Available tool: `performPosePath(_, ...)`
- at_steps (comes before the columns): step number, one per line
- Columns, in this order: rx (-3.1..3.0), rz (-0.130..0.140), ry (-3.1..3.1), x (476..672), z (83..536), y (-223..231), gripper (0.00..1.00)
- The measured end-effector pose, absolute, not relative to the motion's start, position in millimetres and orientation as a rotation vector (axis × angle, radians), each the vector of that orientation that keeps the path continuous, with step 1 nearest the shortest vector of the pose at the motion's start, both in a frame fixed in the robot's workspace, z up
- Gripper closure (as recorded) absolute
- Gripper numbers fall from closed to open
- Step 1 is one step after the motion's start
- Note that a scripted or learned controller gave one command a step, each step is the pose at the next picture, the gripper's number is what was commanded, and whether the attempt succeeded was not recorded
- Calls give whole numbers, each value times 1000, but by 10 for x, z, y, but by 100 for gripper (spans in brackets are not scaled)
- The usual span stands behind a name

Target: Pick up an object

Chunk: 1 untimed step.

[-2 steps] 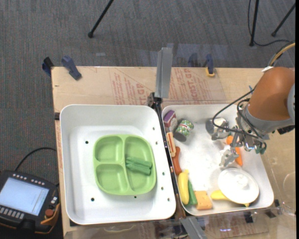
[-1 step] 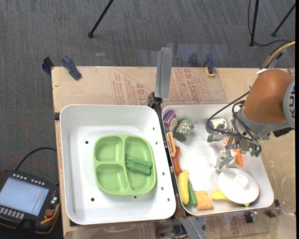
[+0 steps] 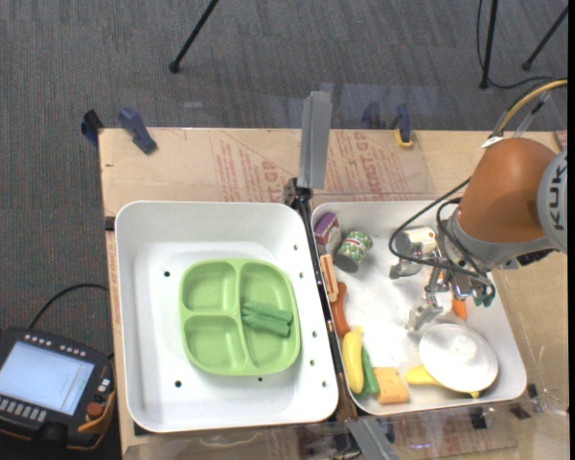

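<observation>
Two white bins were seen side by side on the bench. In the left bin a green divided plate lay flat, and a dark green bean pod rested across its right compartments, its long axis running from upper left to lower right.

The right bin held the loose objects. Along its left wall, from far to near, were placed a purple item, a green-and-white can lying on its side, an orange strip, a red piece, a banana and a green pod; the banana's long axis ran roughly along the wall, its near tip pointing toward the front edge, with the pod just beside it on the right. An orange block lay at the front wall, touching a yellow piece partly hidden under a white plate. A small orange object was seen just beyond the plate.

The arm was reached in from the right, and the gripper was held low over the bare bin floor, between the can and the plate. Its fingers appeared slightly parted, and nothing was seen between them. No object was touched by it, the plate's far rim being nearest.
</observation>
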<state>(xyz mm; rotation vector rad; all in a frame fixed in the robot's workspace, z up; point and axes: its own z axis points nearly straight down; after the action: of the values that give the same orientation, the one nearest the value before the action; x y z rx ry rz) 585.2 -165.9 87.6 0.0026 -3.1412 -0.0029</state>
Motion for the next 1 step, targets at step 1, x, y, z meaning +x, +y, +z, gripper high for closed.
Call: performPosePath(1, 222, -2, -3135, 5708, 881, -2052, 0)
